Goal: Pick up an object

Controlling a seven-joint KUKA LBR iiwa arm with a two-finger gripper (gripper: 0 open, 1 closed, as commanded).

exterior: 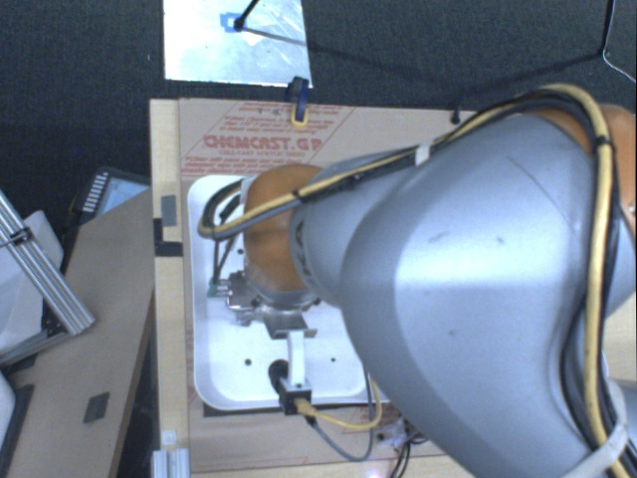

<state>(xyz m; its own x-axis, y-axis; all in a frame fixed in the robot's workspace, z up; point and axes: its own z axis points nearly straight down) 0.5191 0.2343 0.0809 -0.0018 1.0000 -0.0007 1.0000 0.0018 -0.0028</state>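
The grey arm, with its orange band (277,229), reaches down into the left white bin (214,376). My gripper (261,305) is low over the bin's middle, seen from above with the wrist flange covering it. A small green thing (212,289) peeks out at the gripper's left edge, too small to identify. I cannot tell whether it is held. The bulk of the arm hides the right side of the bench.
A brown board with red print (261,135) lies behind the bin, with a blue and yellow clamp (298,100) at its far edge. An aluminium rail (40,272) slants across the left. A shiny sheet (234,28) lies at the top.
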